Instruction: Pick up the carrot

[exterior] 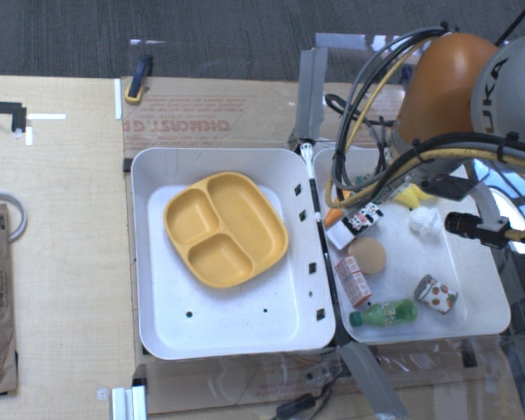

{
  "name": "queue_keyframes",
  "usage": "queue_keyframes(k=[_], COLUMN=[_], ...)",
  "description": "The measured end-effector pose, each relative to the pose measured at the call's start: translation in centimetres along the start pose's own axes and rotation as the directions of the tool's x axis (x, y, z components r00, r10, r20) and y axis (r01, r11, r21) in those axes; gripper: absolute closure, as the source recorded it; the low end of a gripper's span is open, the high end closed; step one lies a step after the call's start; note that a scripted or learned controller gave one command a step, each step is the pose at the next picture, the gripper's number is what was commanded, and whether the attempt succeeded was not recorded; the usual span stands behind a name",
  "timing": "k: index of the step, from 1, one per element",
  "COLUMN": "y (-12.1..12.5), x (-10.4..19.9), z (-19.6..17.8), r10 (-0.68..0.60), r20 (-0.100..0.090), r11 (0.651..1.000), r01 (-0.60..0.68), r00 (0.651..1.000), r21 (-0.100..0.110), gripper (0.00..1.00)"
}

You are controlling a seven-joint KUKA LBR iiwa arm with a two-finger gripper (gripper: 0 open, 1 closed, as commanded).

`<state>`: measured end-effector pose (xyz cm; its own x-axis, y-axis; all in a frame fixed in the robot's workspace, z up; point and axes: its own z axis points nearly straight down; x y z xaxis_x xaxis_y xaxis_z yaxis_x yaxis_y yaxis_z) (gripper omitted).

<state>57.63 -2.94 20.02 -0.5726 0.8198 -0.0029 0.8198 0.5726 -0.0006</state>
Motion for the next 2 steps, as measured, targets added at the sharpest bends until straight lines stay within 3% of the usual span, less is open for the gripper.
queue_keyframes(k=[2], y=[4.4], x=[-3.3], z=[0.8], r10=[-0.187], r20=[0.001], r11=[0.982], r01=[0.187], r00=[0.982], r21=[-0.001], gripper=[1.00])
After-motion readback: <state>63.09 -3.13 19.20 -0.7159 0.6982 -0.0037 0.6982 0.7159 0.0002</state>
